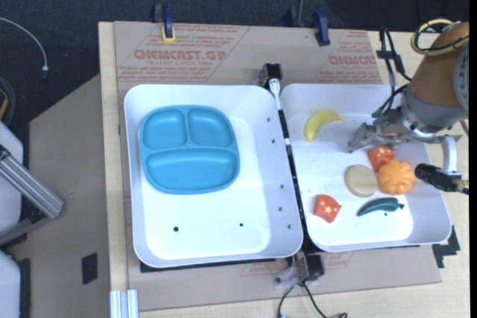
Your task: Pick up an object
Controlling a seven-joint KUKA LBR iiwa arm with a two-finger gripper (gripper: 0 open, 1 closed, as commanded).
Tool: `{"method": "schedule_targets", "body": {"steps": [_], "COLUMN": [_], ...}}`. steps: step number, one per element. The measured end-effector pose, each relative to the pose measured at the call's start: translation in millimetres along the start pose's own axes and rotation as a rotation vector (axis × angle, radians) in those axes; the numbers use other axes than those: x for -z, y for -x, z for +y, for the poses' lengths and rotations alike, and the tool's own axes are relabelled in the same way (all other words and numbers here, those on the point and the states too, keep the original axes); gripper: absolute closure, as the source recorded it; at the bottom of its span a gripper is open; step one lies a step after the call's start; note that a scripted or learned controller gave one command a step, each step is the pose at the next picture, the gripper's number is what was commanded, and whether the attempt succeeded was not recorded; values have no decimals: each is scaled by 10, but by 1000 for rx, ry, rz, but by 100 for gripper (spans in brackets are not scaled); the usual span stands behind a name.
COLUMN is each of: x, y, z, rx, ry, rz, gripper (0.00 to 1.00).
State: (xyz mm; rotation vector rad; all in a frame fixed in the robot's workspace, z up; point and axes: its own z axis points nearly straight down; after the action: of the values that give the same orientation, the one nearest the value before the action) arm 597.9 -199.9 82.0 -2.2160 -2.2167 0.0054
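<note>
Blue divided plate (190,148) — in left bin (149,234).

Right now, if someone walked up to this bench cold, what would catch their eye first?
Probably the blue divided plate, lying alone in the left bin. Next, the colourful toy food in the right bin: a yellow banana near the top, an orange pumpkin beside a tan disc. The gripper reaches in from the right, just past the banana.

Grey arm (440,86) from the right, wrist bent down, gripper (363,139) low.
</note>
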Motion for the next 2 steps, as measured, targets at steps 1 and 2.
{"method": "schedule_targets", "body": {"steps": [1, 2], "x": [149, 584], "y": [8, -9], "z": [23, 47], "rx": [0, 1], "ry": [9, 14], "rz": [-4, -6], "gripper": [100, 100]}}
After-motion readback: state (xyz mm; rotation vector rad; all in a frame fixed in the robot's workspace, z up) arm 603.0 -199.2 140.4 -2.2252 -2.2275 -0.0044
